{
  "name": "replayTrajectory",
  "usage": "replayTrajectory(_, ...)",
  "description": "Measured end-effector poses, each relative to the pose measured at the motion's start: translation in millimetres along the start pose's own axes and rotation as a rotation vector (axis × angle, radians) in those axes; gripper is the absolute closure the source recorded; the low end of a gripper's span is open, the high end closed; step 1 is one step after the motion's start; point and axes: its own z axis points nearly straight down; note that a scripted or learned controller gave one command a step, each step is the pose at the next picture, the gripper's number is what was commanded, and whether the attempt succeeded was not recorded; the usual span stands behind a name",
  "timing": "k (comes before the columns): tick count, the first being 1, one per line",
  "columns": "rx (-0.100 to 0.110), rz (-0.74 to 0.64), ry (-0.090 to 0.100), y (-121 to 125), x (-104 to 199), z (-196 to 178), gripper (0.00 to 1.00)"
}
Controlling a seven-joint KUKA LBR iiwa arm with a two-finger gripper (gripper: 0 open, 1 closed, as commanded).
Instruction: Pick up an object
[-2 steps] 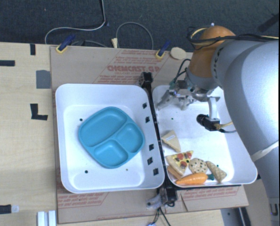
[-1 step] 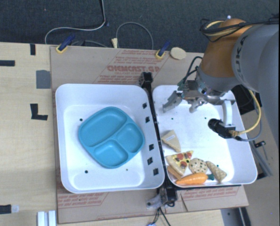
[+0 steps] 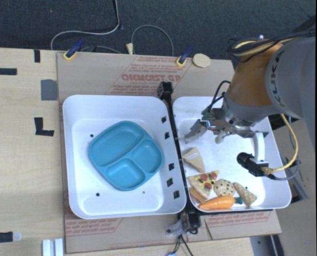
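Note:
My gripper (image 3: 207,134) hangs over the upper middle of the right bin (image 3: 273,156), fingers spread apart with nothing between them. Below it lie toy foods: a tan wedge (image 3: 194,159) just under the left finger (image 3: 193,134), then a pizza slice (image 3: 204,182), a cookie-like piece (image 3: 222,188), an orange carrot (image 3: 218,202) and a small tan piece (image 3: 246,194) along the bin's front edge. The gripper touches none of them.
The left bin (image 3: 75,159) holds a blue divided plate (image 3: 126,154). A black divider (image 3: 171,143) runs between the bins. A black cable plug (image 3: 250,163) hangs off the wrist over the right bin. Cardboard lies under both bins.

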Motion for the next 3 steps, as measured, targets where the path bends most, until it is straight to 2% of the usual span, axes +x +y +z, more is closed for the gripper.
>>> replayTrajectory(1, -0.004, 0.001, -0.002, 12.8, -43.7, 101.4, 0.00)
replayTrajectory(2, -0.011, -0.001, -0.004, 11.2, -36.5, 97.0, 0.00)
replayTrajectory(3, -0.011, 0.000, -0.005, 11.4, -37.0, 86.9, 1.00)
